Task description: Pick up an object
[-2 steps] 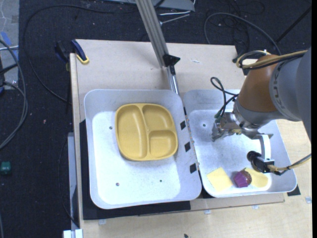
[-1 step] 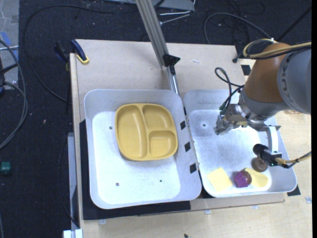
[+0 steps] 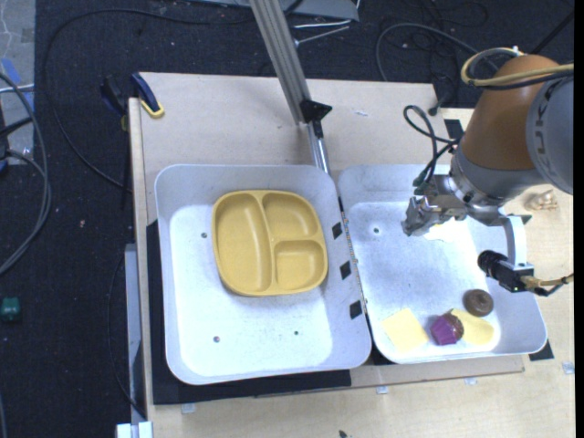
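Three small objects, a yellow block point(image 3: 404, 328), a purple piece point(image 3: 446, 328) and a brown knob point(image 3: 478, 302), lay at the right bin's point(image 3: 383, 199) near edge, well apart from the gripper point(image 3: 422, 217), whose jaw state I could not tell, so a straight descent would likely grasp nothing.

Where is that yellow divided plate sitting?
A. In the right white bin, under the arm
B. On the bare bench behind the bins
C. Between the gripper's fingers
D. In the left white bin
D: the yellow divided plate lies flat inside the left bin, apart from the gripper over the right bin.
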Controlling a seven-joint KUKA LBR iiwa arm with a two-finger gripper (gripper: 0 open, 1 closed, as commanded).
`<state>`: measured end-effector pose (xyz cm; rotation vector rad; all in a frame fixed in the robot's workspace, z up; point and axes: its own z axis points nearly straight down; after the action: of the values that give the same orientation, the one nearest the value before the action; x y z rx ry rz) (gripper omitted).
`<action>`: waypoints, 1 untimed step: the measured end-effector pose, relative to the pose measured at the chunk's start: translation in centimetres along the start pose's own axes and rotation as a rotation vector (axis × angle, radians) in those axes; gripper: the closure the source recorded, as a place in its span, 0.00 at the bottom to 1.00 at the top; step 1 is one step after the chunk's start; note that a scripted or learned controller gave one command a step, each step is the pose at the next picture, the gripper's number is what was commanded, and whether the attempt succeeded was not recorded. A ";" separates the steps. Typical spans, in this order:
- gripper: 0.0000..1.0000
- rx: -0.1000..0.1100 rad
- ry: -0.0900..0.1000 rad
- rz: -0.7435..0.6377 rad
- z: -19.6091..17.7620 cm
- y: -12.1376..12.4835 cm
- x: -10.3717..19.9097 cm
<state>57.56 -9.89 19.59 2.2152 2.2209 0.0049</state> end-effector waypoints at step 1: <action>1.00 -0.002 -0.001 0.002 -5.5 -0.2 -1.0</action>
<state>57.36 -10.91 25.08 2.2161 2.2170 0.0054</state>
